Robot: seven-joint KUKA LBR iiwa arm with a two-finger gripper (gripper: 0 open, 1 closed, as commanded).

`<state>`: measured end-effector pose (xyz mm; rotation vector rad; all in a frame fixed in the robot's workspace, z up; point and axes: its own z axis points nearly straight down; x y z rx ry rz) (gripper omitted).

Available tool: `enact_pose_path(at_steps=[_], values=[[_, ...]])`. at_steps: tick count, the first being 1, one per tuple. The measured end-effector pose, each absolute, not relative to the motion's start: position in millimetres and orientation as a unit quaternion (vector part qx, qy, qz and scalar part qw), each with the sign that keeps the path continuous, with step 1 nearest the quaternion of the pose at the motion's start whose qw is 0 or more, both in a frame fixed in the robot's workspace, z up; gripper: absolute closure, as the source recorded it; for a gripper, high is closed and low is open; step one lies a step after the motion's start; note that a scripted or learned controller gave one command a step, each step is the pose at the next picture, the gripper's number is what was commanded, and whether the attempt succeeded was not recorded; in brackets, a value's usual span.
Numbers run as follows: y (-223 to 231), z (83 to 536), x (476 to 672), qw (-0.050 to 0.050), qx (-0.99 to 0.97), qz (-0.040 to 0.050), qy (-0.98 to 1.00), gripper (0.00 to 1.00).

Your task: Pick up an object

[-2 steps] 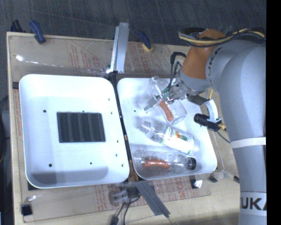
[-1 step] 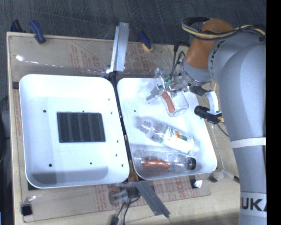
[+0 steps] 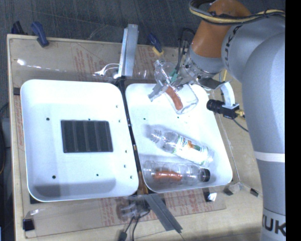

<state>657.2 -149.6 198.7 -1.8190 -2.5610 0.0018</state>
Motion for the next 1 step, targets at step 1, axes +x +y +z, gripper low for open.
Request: enact_pose_path(at_steps=[1], values=[[-134.9,215.3,656.7,0.0,-0.539,0.0007,-0.842,1.0]])
